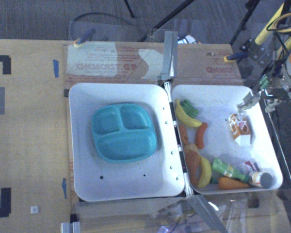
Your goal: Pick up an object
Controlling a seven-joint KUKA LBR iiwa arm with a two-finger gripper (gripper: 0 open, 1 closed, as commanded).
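The two-finger gripper (246, 103) sits over the upper right corner of the right white bin (218, 98), entering from the right edge of the camera view; whether it is spread or pressed together cannot be told from this angle, and nothing is visibly held by it. Just below and slightly left of it, a small orange-and-white carton (240, 128) lies on the bin floor, apart from the other contents. Along the left wall of this bin lies a yellow toy banana (185, 115) with a green leafy piece (190, 108) beside its upper end; below these are a red-orange sausage-shaped piece (200, 135) and a long orange strip (185, 139). At the lower part of the bin a second yellow banana (204, 171) lies next to a green bottle-shaped item (226, 169), an orange carrot (233, 183) and a small white bottle with a grey cap (261, 179) in the lower right corner. The left white bin (82, 130) contains a teal plastic divided plate (123, 132) with three compartments, lying flat near the centre. Both bins rest on the tan bench (29, 130).
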